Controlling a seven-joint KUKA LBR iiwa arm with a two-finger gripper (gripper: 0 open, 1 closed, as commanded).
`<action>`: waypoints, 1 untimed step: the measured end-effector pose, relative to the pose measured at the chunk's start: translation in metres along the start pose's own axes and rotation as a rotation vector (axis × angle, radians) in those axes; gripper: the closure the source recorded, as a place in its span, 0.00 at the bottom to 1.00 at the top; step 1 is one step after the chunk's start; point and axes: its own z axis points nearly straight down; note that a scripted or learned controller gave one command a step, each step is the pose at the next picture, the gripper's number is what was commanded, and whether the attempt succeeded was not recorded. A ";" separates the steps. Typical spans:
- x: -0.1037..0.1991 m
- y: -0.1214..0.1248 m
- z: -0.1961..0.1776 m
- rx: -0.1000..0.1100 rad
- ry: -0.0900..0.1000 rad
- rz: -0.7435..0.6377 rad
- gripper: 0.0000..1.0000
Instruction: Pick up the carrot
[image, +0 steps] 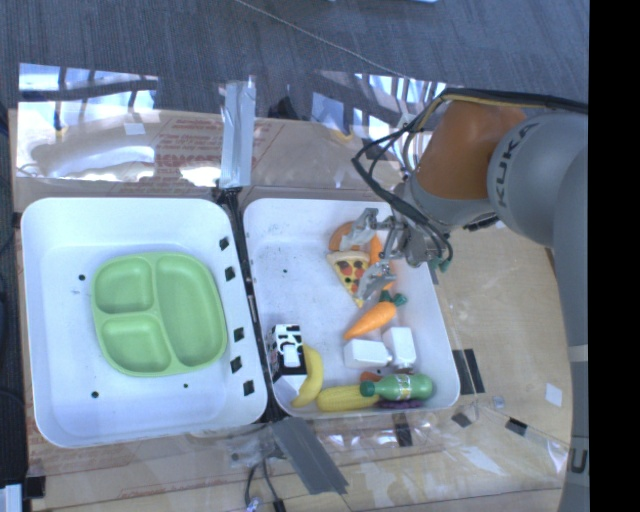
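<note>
Camera view: the left bin (40, 300) holds a green tray (158, 312) with three compartments. The right bin (262, 290) holds the clutter. Along its near wall lie a black-and-white block (289, 348), a banana (330, 388) and a green bottle (400, 386). Two white blocks (383, 349) lie just beyond the bottle. The carrot (372, 318) lies right of centre in this bin, touching or nearly touching the white blocks. Its long axis runs diagonally: the tip points near-left, the green top (398, 298) far-right. Judged a plastic toy, it is light, stiff and smooth, so it may slip. Grip across the thick middle, square to the axis. A pizza slice (350, 270) lies just beyond it. The gripper (376, 283) hangs over the pizza slice, just beyond the carrot; whether it stands wide or narrow, I cannot tell. Nothing is seen held.
</note>
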 end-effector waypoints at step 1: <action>-0.020 -0.005 0.040 0.002 0.000 -0.023 0.00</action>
